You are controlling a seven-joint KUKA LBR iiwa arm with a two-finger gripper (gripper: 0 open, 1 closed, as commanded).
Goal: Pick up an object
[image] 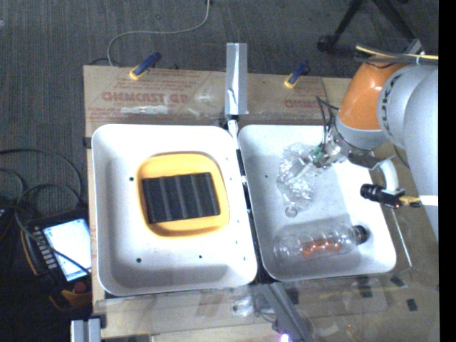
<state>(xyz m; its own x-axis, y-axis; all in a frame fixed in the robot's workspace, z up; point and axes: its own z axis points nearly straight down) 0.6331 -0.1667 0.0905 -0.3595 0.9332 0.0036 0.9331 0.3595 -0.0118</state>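
In the right bin (370,258), a crumpled piece of clear plastic (298,177) lies near the back. A clear plastic bottle (320,241) with a black cap and orange contents lies on its side near the front. The left bin (114,262) holds a yellow-rimmed block with a black ridged top (182,194). My gripper (323,153) is low at the back of the right bin, at the upper right edge of the crumpled plastic and seemingly touching it. The grey arm with its orange band (362,102) comes in from the right above it.
A black cylindrical piece with a yellow tip (382,194) sticks out over the right bin's right rim. A metal post (236,77) stands behind the gap between the bins. Blue clamps (144,65) (298,73) hold the board's back edge.
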